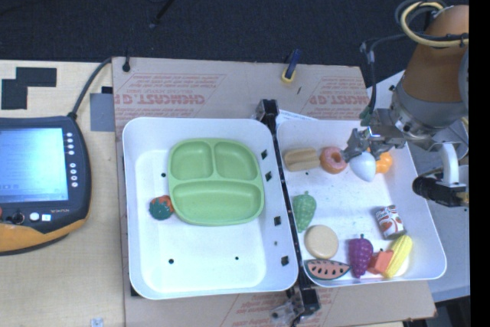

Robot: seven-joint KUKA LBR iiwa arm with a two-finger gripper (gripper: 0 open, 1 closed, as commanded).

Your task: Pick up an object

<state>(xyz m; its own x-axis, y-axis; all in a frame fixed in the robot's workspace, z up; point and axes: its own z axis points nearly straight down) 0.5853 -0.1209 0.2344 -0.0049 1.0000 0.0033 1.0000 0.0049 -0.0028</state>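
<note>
My gripper [365, 152] is over the far part of the right bin [426, 241], reaching in from the right. It is shut on a white egg-shaped object [364, 166] that sits at its fingertips. An orange piece [384, 161] lies just right of the white object. A pink donut [332, 159] lies just left of it, and a tan bun [301, 158] lies further left. I cannot tell whether the white object is off the bin floor.
The right bin also holds a green pepper [304, 210], a round cookie [321, 241], a watermelon slice [328, 269], purple grapes [360, 250], corn [399, 255] and a small can [389, 220]. The left bin [145, 256] bears a green divided plate [216, 181] and a small red-green fruit [161, 207].
</note>
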